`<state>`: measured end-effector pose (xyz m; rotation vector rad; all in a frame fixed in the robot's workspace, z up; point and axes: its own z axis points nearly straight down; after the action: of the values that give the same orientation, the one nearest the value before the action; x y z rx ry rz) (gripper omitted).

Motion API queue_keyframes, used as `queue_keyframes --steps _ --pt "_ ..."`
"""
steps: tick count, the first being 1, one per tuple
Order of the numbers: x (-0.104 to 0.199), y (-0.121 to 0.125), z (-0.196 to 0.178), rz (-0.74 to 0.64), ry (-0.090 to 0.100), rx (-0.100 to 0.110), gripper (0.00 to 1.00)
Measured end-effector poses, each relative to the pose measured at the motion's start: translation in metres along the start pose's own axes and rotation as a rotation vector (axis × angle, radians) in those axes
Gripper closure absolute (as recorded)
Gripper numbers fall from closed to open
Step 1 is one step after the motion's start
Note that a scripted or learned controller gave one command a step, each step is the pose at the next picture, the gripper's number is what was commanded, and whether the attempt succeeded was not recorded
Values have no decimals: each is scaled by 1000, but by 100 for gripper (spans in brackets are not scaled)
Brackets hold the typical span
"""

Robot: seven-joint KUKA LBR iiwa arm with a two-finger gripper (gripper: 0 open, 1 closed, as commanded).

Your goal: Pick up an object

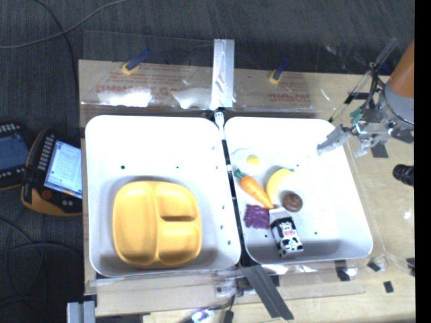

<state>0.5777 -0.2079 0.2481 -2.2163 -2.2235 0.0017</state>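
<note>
The gripper (345, 137) hangs over the right bin (357, 207), apart from the carrot (254, 188); I cannot tell its jaws' state

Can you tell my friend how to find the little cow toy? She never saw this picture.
Look in the right white bin, the one full of small toys beside the bin with the yellow tray. Go to its front edge, below the purple grapes and brown doughnut. The cow carton is the only black-and-white thing there.
</note>
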Motion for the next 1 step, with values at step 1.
queue_keyframes --steps 1 --pt "58 38 129 -131 -1 1 0"
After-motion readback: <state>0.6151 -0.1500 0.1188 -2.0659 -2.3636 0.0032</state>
